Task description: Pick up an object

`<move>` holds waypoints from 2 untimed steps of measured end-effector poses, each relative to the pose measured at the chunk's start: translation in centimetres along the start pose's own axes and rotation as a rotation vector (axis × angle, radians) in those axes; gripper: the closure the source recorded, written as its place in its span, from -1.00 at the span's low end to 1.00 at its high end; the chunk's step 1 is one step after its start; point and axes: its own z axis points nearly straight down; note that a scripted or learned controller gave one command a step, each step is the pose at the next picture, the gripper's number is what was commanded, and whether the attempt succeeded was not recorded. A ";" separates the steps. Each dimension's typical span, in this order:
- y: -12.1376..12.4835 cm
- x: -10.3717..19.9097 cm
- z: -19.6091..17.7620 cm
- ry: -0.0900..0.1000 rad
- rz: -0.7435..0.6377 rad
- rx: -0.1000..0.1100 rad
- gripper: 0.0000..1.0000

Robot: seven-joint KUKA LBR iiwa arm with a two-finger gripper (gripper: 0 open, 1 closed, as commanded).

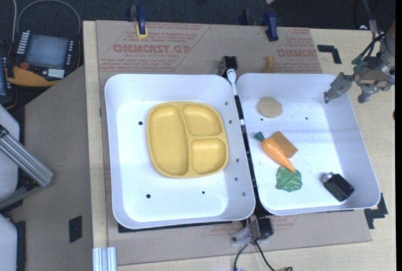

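A yellow divided plate (187, 139) is lying in the middle of the left bin (119, 138), which is sitting on the left half of the surface (97, 75), its three compartments facing up. The right bin (358, 138) is sitting just beside it, the two touching along their inner edges. In the right bin, a round tan disc (271, 107) is resting near the far left corner. Nearer the middle, an orange carrot (276, 152) is lying at a slant across a flat orange block (284, 143), touching it. A green leafy piece (289, 180) is sitting just past the carrot's pointed tip, toward the near edge. A small black block (338, 187) is lying tilted near the near right corner, apart from the rest. The hand (353, 90) is hanging over the far right edge of the right bin, its two fingers spreading apart with nothing between them, well away from all the pieces lying in the bin.
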 end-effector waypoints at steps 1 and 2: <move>0.3 0.1 -0.8 -0.004 -0.004 -0.014 -1.00; 0.9 -0.3 3.7 -0.002 -0.004 -0.010 -1.00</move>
